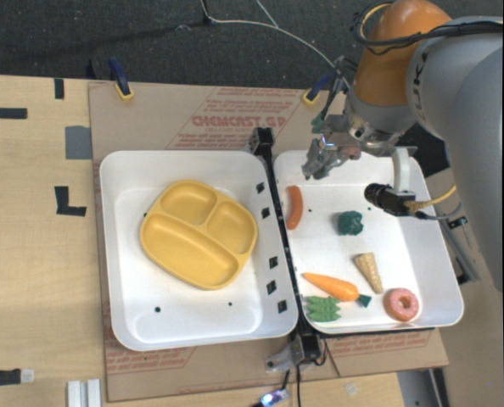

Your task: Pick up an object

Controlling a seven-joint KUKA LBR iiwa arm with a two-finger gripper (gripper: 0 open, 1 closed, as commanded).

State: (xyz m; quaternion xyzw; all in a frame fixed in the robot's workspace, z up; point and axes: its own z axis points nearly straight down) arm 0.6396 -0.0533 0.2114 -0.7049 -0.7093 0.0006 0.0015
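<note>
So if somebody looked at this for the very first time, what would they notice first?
Probably the big yellow plate with its divided sections, lying in the left bin. Next, the grey arm with its orange band, reaching in from the right over the far end of the right bin. Below it lie bright toy foods: a sausage, a green lump, a cone, a carrot and a pink donut.

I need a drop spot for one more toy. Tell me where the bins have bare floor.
Left bin: bare floor all round the yellow tray, widest along the near edge. Right bin: a bare patch in the middle between sausage, broccoli and carrot. Its near end is crowded by carrot, cone and donut; the gripper hangs over its far left corner.
</note>
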